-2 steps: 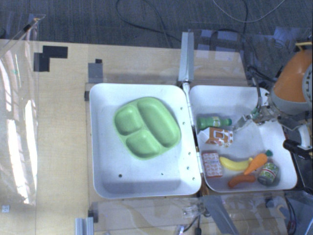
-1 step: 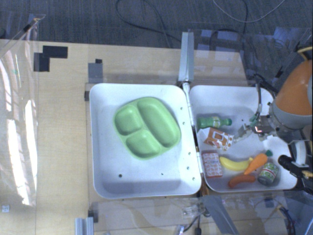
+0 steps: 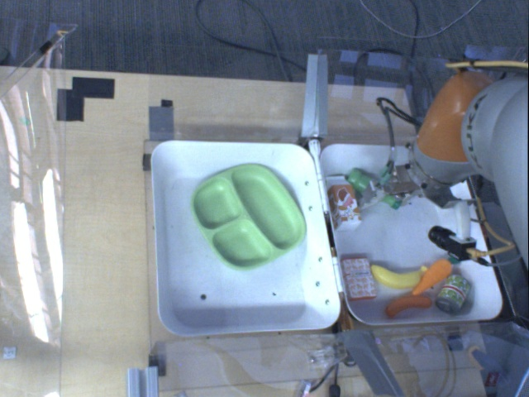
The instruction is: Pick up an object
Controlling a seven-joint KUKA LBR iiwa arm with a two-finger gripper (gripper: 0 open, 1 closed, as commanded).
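My gripper [image 3: 395, 188] hangs low over the back part of the right bin [image 3: 413, 230], under the grey arm with its orange band [image 3: 450, 122]. Just left of it lies a small green object [image 3: 359, 178], with another bit of green by the gripper's tip. A brown and white can [image 3: 343, 204] lies by the bin's left wall. Along the front lie a pink box [image 3: 357, 277], a yellow banana [image 3: 395, 277], an orange carrot [image 3: 436, 275], a reddish sausage [image 3: 407, 305] and a small green-labelled can [image 3: 453, 294].
The left bin [image 3: 178, 304] holds a green divided plate [image 3: 248, 215] in its middle. A metal divider [image 3: 314, 98] runs between the two bins at the back. The bench [image 3: 91, 246] stretches to the left.
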